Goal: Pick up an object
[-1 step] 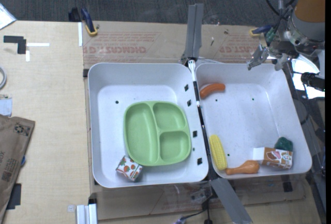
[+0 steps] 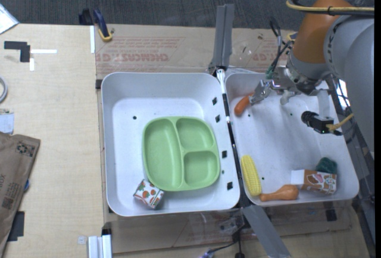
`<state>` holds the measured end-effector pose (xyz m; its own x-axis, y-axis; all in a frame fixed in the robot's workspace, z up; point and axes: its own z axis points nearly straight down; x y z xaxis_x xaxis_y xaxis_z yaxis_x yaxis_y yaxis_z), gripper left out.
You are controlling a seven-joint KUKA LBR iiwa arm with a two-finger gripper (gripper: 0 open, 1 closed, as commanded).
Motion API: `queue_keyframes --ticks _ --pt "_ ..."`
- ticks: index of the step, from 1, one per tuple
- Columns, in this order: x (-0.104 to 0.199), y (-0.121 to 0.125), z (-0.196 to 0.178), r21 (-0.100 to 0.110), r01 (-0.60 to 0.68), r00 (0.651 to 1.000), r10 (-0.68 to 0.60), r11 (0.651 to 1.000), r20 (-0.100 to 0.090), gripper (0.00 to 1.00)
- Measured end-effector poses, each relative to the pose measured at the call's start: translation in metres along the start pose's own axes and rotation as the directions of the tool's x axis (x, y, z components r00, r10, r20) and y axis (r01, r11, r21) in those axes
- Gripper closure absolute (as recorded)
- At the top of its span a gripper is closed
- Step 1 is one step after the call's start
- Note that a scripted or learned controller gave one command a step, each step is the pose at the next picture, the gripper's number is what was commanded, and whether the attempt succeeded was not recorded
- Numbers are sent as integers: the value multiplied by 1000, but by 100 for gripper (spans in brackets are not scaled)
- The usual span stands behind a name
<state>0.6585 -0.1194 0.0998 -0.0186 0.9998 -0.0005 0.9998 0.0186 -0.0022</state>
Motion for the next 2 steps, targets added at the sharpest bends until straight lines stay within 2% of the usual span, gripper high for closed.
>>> queue_keyframes --ticks 1,2 --pt "2 -88 9 0 -64 998 64 998 -1 0" --pt "25 -31 8 -1 -155 988 155 988 0 0"
